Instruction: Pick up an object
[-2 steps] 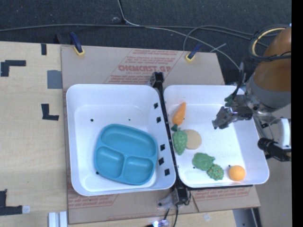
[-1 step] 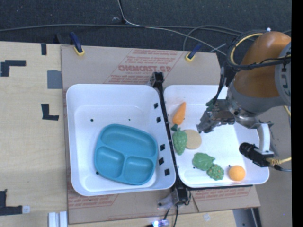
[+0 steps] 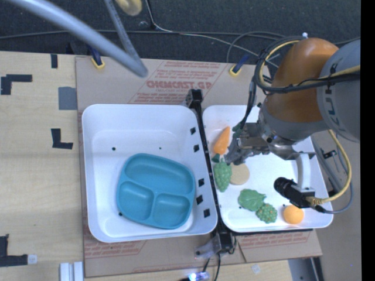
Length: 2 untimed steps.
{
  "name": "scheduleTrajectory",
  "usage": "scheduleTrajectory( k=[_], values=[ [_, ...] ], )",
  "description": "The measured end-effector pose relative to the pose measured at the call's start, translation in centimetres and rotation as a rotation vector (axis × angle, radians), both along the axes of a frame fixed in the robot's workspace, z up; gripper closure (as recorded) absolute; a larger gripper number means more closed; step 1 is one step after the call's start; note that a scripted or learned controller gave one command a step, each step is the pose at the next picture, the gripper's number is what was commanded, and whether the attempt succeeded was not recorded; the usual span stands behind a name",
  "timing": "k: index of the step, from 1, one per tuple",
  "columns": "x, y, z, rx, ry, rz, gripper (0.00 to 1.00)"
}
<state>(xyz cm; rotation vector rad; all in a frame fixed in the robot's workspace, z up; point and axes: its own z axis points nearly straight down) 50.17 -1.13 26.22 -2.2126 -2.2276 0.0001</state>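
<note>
The arm's gripper [image 3: 237,151] hangs low over the right bin [image 3: 263,224], at its end nearest the divider [image 3: 202,157] that separates the two bins. Whether its fingers are spread or pinched I cannot tell; the wrist body covers them from up here. Nothing is visibly held.

Everything worth grabbing lies close to that divider or a little way off it. An orange carrot-shaped piece [image 3: 221,139] leans just beside the divider, touching the gripper's near side. Below it, also hugging the divider, is a green leafy toy [image 3: 222,176], with a pale round disc [image 3: 240,174] against it. Farther from the divider sit another green leafy piece [image 3: 251,199], a green bumpy cluster [image 3: 267,213] and a small orange ball [image 3: 293,215]. On the divider's other side, the left bin [image 3: 99,127] holds a blue compartment tray [image 3: 155,191].

My guess is that the reach is done and the grasp itself is at hand (the carrot piece looks the likeliest target). Next calls for a firm closing on one item, then a straight lift.

The cardboard [image 3: 176,81] beyond the bins reads, in red, something like "CHEMCAST".
</note>
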Motion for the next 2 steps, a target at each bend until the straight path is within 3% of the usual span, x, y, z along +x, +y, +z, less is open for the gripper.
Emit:
scheduleTrajectory(
  k=[2],
  values=[
    [0.3,11.0,-2.6,0.0,0.002,0.001,1.0]
  ],
)
